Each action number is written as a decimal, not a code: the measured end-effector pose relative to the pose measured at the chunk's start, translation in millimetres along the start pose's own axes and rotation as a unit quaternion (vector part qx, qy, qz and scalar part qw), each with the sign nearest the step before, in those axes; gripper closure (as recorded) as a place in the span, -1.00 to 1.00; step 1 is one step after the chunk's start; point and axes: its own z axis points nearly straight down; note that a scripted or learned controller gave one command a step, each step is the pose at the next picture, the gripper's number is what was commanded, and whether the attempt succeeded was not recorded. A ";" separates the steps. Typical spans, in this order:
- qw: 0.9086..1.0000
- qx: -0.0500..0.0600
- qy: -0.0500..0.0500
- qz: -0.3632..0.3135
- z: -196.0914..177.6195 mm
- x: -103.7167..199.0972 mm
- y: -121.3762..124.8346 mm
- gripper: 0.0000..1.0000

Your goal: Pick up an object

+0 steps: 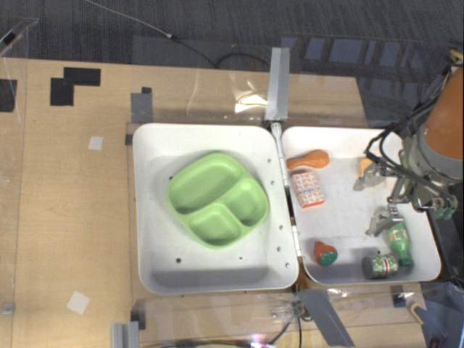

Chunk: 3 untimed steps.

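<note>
Gripper (380, 222) hovers low in the right bin (341, 270), its state I cannot tell from this angle, green bottle (398, 241) just beside and below it, nothing visibly lifted, so the pick looks not yet done.

Green three-part plate (218, 199) in middle of left bin (152, 267). Black squares (72, 83) at bench's (65, 216) far left edge. Thin cable (101, 6) across dark floor (217, 13) beyond.
</note>
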 end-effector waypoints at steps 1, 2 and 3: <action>0.992 0.000 0.002 0.124 82.6 -78.0 -53.4 -1.00; 0.974 0.000 -0.001 0.225 173.8 -111.9 -13.8 -1.00; 0.975 0.000 -0.005 0.222 160.8 -115.0 -12.2 1.00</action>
